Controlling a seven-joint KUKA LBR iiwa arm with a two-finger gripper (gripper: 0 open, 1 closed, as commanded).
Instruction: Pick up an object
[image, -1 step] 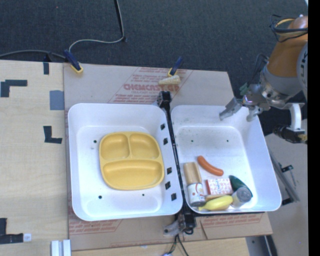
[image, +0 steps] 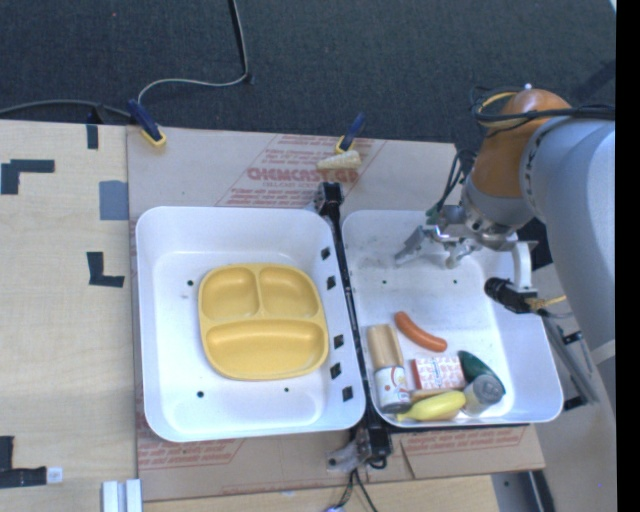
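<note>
Bench with two white bins (image: 300, 225) | our gripper (image: 432, 243) hovers splayed wide, grasping nothing, above bare right-bin floor | sausage (image: 420, 332) lies just below-left of it, clear of the carton (image: 436, 372) and banana (image: 437, 406) clutter | we should centre over it, straddle its narrow width, then descend.

Arm (image: 560, 190) cut off at right edge; can (image: 392, 383) partly hidden under banana (image: 437, 406); box (image: 437, 372) print too small to read.
</note>
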